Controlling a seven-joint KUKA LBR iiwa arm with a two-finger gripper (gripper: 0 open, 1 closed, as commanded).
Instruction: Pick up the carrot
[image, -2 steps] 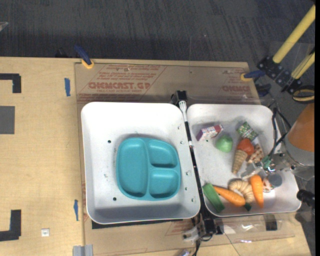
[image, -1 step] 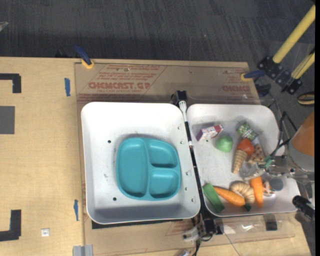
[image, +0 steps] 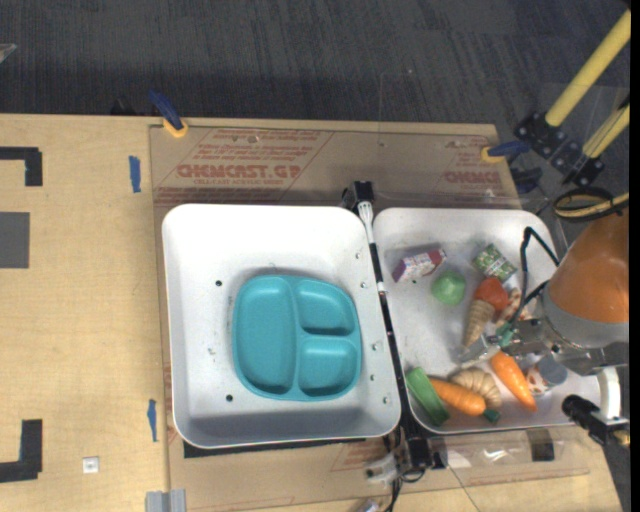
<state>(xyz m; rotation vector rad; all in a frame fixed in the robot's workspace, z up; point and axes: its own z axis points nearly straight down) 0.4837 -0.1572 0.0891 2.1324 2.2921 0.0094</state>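
Gripper (image: 512, 345) at the right bin's right side, above the toys; whether it is released or clenched cannot be told, as the wrist hides it. Arm (image: 598, 280), grey with an orange band, enters from the right edge. Tabletop (image: 80, 330), brown board, carries two white bins side by side. Left bin (image: 200, 250) holds a teal plate (image: 297, 336) with three compartments, at its centre. Right bin (image: 400, 330) holds the toys. One carrot (image: 513, 379) lies tilted just below the gripper; a second carrot (image: 457, 396) lies along the bin's near wall, beside a beige piece (image: 476, 379). Green ball (image: 449, 290) sits mid-bin, near a purple packet (image: 417, 264).
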